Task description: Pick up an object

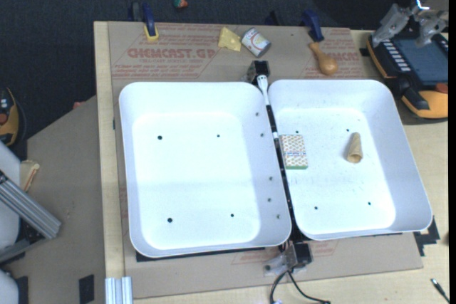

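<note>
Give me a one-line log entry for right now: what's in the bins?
left bin: bare floor | right bin: patterned box by left wall, tan cone apart, right of it | pick: not started

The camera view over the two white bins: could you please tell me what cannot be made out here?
- Small patterned rectangular box in the right white bin: print too small to read.
- Tan cone-shaped piece: material unclear, too small.
- Lettering on the brown board: partly covered by the bins.
- Small colourful object on the dark floor: too tiny to identify.

A pale grey jointed metal part [412, 13] sits at the upper right, beyond the worktop's far corner. Whether it belongs to the arm cannot be told
</note>
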`<action>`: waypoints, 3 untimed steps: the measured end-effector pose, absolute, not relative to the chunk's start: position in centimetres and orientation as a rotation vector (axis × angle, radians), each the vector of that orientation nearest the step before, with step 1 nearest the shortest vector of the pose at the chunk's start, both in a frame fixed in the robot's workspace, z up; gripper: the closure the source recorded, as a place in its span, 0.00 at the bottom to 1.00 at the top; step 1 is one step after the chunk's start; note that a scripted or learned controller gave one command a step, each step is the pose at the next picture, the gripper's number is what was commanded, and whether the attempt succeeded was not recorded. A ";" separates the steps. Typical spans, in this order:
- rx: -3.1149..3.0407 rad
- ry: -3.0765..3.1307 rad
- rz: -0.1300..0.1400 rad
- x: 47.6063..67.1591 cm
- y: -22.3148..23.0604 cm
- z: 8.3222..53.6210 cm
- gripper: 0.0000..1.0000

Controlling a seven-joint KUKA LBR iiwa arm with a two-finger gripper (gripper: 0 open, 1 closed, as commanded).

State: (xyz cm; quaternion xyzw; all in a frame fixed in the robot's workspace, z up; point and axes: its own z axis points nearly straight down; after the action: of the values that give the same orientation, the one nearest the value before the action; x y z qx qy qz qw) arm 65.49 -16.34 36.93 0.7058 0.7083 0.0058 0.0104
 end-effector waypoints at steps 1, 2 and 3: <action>2.224 2.234 -0.008 66.5 -11.4 24.6 0.00; 2.215 2.220 0.003 66.7 -11.7 26.6 1.00; 2.204 2.218 0.021 66.8 -6.7 40.8 1.00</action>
State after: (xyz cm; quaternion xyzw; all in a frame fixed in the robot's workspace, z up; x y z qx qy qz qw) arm 66.81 -6.69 40.77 0.7048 0.7093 0.0066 0.0075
